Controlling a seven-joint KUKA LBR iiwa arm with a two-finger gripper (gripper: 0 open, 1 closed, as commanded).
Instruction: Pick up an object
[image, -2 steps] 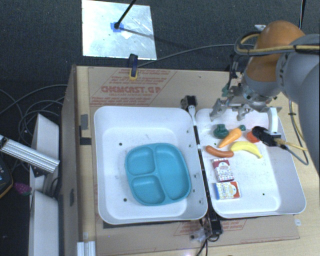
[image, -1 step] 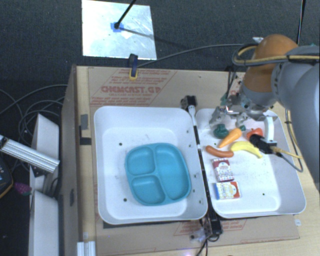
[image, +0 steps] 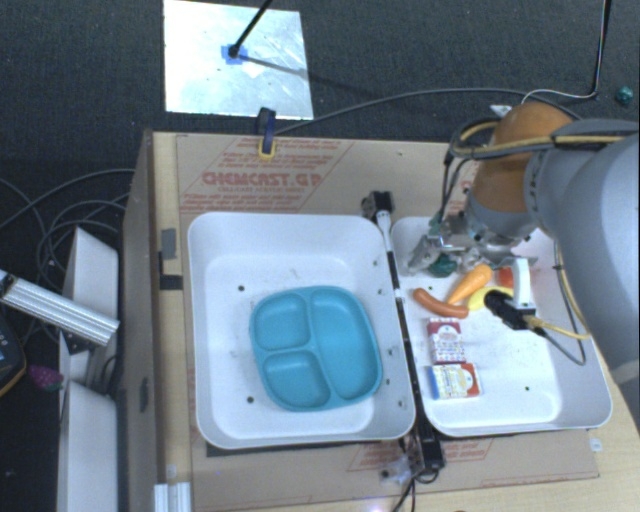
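My gripper (image: 437, 254) hangs low over the far left corner of the right bin (image: 575, 400), below the orange wrist band. A small dark green item (image: 441, 267) lies right under it; whether it touches is unclear. Just in front lie an orange carrot (image: 470, 283), a red-orange sausage (image: 441, 302) and a yellow piece (image: 497, 297). Two small printed cartons rest nearer the front, one red and white (image: 447, 340) and one blue and yellow (image: 455, 380). A red item (image: 506, 277) sits partly hidden beside the arm.
The left bin (image: 225, 300) holds a blue divided plate (image: 314, 346). A black divider strip (image: 398, 310) runs between the bins. A black cable (image: 545, 325) crosses the right bin's right side. The arm's grey bulk (image: 590, 210) covers the right bin's far right corner.
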